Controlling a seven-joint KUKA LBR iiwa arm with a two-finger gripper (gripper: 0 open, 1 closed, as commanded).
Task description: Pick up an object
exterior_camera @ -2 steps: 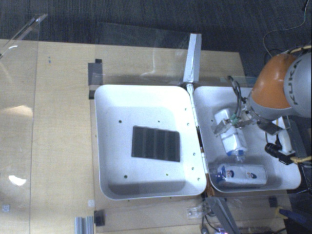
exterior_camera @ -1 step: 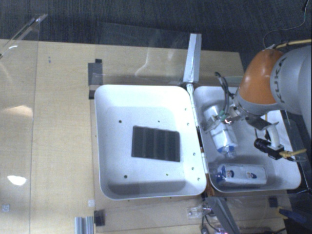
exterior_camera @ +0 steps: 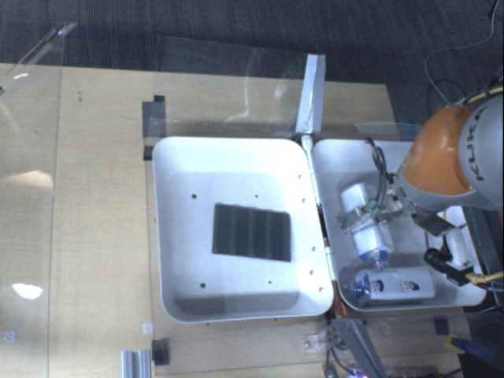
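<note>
A pale wooden counter (exterior_camera: 87,211) carries two shallow white bins side by side, with dark carpet beyond. The left bin (exterior_camera: 236,164) has a dark ribbed panel (exterior_camera: 252,232) on its floor. In the right bin (exterior_camera: 339,160), a clear plastic bottle with a blue label (exterior_camera: 394,284) lies on its side along the near wall. The grey and orange arm (exterior_camera: 445,160) reaches in from the right; its jaws (exterior_camera: 366,219) sit at a small white and clear bottle (exterior_camera: 368,235), and whether they grip it is unclear.
</note>
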